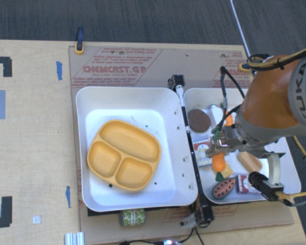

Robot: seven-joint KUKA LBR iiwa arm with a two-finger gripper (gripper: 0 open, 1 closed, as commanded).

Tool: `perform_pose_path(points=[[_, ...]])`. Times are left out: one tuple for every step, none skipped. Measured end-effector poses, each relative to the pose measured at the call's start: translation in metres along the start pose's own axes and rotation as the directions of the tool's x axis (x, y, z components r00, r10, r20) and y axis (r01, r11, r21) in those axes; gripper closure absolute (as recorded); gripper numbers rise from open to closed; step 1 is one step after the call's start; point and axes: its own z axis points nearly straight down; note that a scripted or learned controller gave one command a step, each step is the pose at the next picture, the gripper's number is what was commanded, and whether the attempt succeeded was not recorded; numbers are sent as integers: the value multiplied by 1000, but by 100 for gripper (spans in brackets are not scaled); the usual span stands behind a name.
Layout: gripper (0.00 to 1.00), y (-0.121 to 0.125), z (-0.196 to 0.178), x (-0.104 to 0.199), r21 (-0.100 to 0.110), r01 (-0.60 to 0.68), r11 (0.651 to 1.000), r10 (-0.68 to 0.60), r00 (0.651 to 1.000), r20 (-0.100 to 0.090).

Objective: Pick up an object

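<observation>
Bins (92,106) — two; one yellow plate (123,154); fingers (218,148) over one carrot (219,163) — state unclear.

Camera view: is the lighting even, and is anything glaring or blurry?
In the camera view, light falls evenly; the left white plastic bin looks bright but keeps detail, the yellow three-compartment plate shows soft sheen, no harsh glare. The grey-and-orange arm close to the lens looks slightly soft, and the small items beneath it sit in its shadow.

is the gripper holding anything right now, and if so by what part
It cannot be told. The gripper hangs low over the right bin, just above an orange toy, but the view from above does not show anything between its fingers.
</observation>
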Motion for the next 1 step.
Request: perform_pose_path(points=[[100,0,19,15,1,-2,1000,2,1000,1]])
